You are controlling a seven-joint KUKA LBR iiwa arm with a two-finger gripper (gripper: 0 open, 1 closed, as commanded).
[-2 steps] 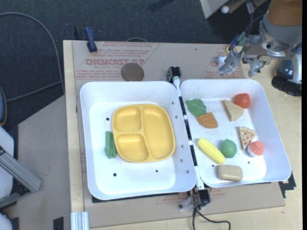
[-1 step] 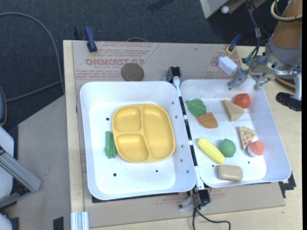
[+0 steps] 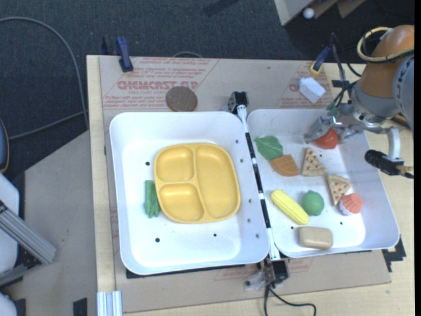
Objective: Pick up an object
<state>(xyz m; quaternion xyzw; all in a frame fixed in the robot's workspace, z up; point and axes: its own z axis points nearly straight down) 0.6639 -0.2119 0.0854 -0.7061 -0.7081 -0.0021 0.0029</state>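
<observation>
Fingers were clamped on a small red toy piece, raised a little above the right bin at its far end. Gripper hung off the grey wrist. The piece looked light, rigid plastic, probably slick; a hold across its middle seemed safest. Pizza slice lay just below it.

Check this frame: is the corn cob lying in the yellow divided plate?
No. The corn cob lies in the right bin beside a green ball, while the yellow plate sits in the left bin.
</observation>
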